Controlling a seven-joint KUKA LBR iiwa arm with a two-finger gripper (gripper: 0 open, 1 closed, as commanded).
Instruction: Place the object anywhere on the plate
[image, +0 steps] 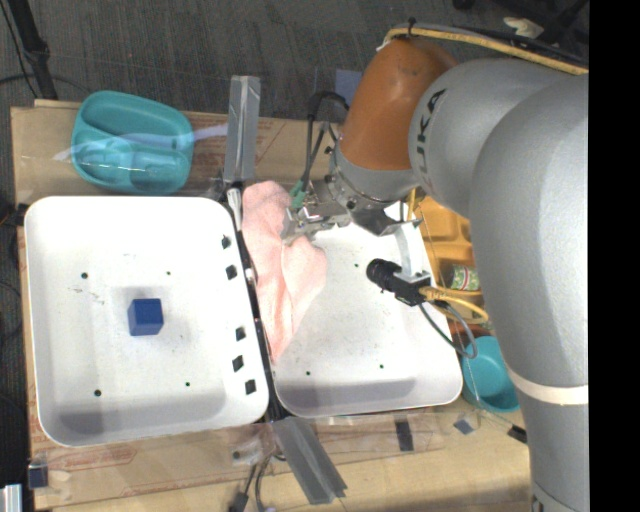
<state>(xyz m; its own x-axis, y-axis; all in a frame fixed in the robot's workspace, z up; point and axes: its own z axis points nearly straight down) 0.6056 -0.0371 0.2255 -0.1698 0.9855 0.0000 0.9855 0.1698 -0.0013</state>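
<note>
Pink, soft crumpled cloth (282, 270), judged light and limp, is being draped along the right bin's (400, 385) left edge beneath the two-finger gripper (305, 218), whose opening cannot be told; a bunched fold is being favoured for grasping.

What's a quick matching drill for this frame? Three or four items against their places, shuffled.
Items:
1. blue cube
2. pink cloth
3. teal container
4. gripper

Places:
A. on the bench beyond the left bin
B. at the top of the cloth
C. inside the left bin
D. along the right bin's left side

Pairs: 1-C, 2-D, 3-A, 4-B
</note>
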